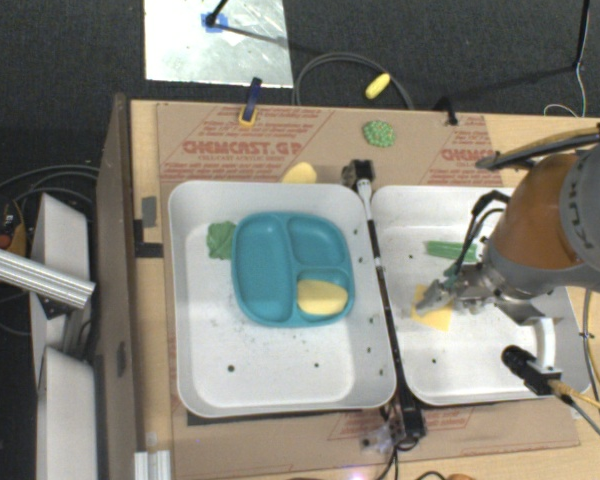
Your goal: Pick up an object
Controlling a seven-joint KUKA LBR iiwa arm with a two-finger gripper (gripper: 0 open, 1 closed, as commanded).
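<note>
While the arm reaches in from the right, its gripper [438,296] sits low in the right bin [420,373] over one yellow wedge [436,317]; I cannot tell its fingers' state. One green strip [444,251] lies nearby. The left bin [210,388] holds one blue tray [270,268] carrying one yellow piece [322,296].

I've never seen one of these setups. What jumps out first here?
Probably the bright blue divided plate in the left white bin, with a yellow piece in one compartment. Next, the grey and orange arm reaching into the right bin, its gripper low over a small yellow object.
</note>
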